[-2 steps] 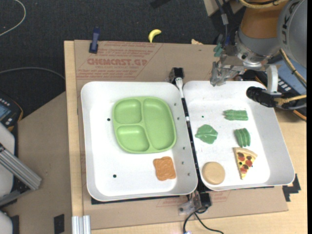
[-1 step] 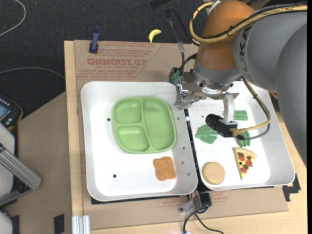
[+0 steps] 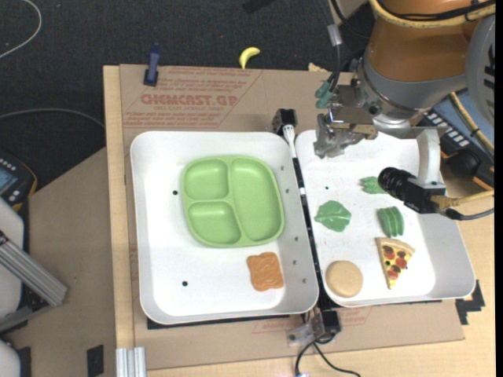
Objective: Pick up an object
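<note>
Round tan cookie point(image 3: 344, 278) nr front (right bin point(image 3: 448, 277)); gripper point(image 3: 335, 143) state unclear.

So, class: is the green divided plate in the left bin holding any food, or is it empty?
Empty. All three compartments of the green divided plate show bare green; the orange waffle-like piece lies outside it on the left bin floor.

The robot's arm point(image 3: 428, 38) is a thick rounded column, its widest visible section a glossy orange band point(image 3: 424, 10) over a pale grey ring. Below that ring sits a silver metal wrist flange point(image 3: 377, 116) with small teal fittings on its left side. Black cables point(image 3: 334, 22) run down beside the arm to the small grey metal gripper point(image 3: 334, 144) under the flange.
</note>
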You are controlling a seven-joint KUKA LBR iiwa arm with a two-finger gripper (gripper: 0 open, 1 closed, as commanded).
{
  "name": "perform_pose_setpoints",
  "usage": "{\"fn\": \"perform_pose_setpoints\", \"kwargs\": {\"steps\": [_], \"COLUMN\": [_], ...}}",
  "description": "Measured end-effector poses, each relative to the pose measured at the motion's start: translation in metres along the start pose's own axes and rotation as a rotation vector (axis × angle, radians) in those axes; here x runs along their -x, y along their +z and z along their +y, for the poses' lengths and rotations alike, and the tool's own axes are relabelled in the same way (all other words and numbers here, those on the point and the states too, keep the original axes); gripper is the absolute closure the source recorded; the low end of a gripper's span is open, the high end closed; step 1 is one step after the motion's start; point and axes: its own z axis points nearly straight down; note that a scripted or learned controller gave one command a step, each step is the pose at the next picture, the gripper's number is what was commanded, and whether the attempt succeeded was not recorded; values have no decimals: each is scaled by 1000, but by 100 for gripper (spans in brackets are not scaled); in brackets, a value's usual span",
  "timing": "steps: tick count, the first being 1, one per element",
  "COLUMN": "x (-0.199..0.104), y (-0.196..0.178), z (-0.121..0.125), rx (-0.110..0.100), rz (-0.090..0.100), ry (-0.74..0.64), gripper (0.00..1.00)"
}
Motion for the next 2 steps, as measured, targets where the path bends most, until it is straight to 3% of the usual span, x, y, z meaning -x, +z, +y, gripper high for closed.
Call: {"fn": "perform_pose_setpoints", "kwargs": {"steps": [1,2], "x": [-20,-95], "y": [6,-40], "z": [-63,-59], "rx": [-22,-10], "rz": [-3,-1], "ry": [1,-4], "gripper": [100,100]}}
